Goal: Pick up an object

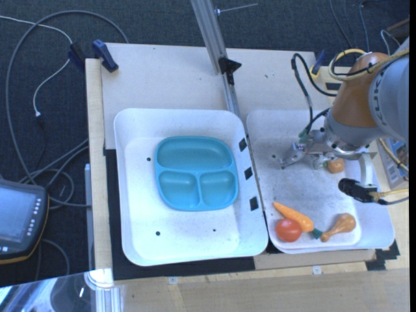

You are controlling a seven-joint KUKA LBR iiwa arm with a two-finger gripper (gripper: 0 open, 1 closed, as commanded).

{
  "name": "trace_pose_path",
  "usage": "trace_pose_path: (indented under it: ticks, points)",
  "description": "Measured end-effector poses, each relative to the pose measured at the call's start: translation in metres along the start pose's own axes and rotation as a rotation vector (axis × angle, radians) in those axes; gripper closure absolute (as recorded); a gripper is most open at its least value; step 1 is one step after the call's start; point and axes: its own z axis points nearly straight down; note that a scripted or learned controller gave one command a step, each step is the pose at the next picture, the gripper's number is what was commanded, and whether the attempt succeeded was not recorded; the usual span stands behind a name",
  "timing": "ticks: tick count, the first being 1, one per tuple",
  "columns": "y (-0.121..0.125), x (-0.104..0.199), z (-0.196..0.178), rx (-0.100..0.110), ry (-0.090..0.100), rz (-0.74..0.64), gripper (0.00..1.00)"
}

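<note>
Two thin fingers of the gripper [305, 153] stand apart, gripping nothing, over the right bin [286, 186]. Near its front rim lie a carrot [292, 214], tomato [288, 230] and drumstick [339, 226]: probably light, stiff, smooth toys. Grip the carrot's narrow middle.

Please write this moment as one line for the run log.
arm: over right white bin | gripper: low over bin floor | small tan object: beside gripper | orange carrot, red tomato, tan drumstick: untouched | blue divided plate: left bin
</note>
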Motion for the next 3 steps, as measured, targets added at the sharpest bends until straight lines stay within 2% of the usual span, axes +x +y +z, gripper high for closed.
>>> trace_pose_path:
  ticks: [1,3]
  points:
    - [0.001,0.0,-0.012,-0.004,0.001,0.0,1.0]
    - [-0.003,0.009,-0.136,-0.013,-0.003,-0.002,1.0]
